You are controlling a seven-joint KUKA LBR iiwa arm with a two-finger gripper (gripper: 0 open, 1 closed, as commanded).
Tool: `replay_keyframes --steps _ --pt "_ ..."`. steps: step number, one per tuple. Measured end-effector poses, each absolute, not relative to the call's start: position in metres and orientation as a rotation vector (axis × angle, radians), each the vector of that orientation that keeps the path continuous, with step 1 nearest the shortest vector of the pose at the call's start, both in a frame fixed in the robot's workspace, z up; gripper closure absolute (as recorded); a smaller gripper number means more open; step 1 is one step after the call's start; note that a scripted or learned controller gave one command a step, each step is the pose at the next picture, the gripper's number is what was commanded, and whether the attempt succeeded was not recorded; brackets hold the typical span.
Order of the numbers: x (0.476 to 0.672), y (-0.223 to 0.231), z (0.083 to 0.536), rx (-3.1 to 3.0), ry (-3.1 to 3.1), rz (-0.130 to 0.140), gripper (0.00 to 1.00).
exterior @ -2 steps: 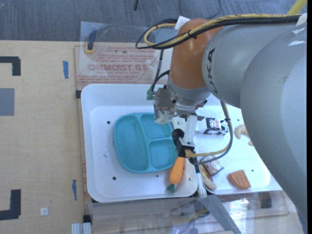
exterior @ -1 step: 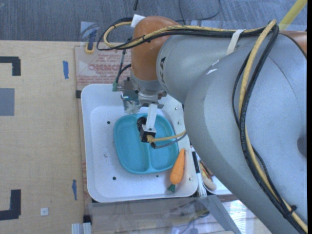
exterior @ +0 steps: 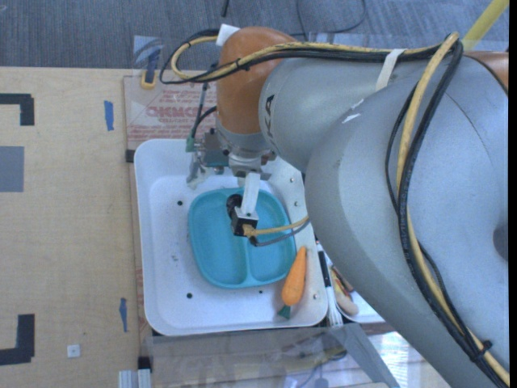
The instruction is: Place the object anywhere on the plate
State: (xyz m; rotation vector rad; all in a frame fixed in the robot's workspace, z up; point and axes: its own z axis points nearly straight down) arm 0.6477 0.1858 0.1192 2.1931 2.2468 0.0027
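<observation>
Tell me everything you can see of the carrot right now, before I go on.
The carrot is orange, smooth and plastic-looking, tapering to a narrow tip, with a small green stub at its thick end. It lies flat and whole on the floor of the white bin, near the bin's right wall, tip pointing away from the camera. It sits beside the right edge of the blue plate, not on it; whether it touches the rim is unclear.
</observation>
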Motion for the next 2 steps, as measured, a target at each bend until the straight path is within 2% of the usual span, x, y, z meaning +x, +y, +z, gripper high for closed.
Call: replay_keyframes --steps 1,2 --pt "0.593 0.143 0.103 2.008 2.379 0.079 0.0" --pt "0.648 0.152 0.143 1.952 2.459 0.003 0.0"
